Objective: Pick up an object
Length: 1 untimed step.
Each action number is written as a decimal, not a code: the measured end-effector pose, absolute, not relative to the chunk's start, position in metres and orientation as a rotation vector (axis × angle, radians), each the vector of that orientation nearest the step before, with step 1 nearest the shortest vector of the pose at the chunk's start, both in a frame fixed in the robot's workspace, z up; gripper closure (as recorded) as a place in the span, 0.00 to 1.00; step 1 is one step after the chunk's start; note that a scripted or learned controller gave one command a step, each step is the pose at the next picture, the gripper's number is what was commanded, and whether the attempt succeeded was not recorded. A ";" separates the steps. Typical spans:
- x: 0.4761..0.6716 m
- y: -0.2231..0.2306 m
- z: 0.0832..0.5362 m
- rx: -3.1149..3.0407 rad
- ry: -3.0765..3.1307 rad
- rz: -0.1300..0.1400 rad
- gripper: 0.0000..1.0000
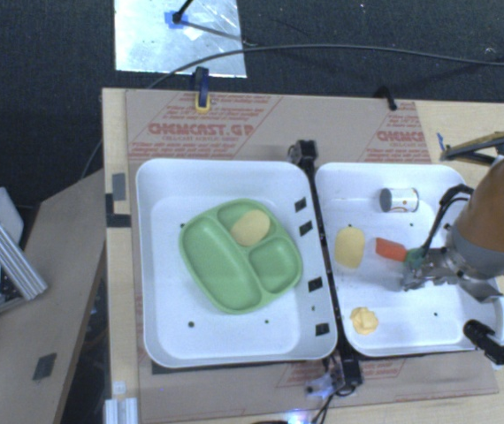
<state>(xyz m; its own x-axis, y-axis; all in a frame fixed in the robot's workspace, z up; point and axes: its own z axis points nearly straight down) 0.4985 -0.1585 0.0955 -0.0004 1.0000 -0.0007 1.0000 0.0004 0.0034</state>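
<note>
Left of the pincer (408, 280), a smooth green plastic tray (239, 256) is gleaming faintly; the desk (261, 122) is looking like matt cardboard.

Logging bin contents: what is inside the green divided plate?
One pale yellow rounded food piece lies in the upper compartment of the green divided plastic plate. The plate covers the bin floor beneath it.

right bin (340, 184) floor partly bare, orange block (391, 249) beside gripper (411, 281)

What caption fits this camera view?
Gripper low in right bin beside orange block; green tray in left bin.
</note>
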 end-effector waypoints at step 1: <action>0.505 -0.159 0.159 2.211 2.222 0.006 1.00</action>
<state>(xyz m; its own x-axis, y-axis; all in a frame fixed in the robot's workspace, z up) 0.5050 -0.1590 0.1589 -0.0047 1.0000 -0.0024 1.0000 0.0048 0.0076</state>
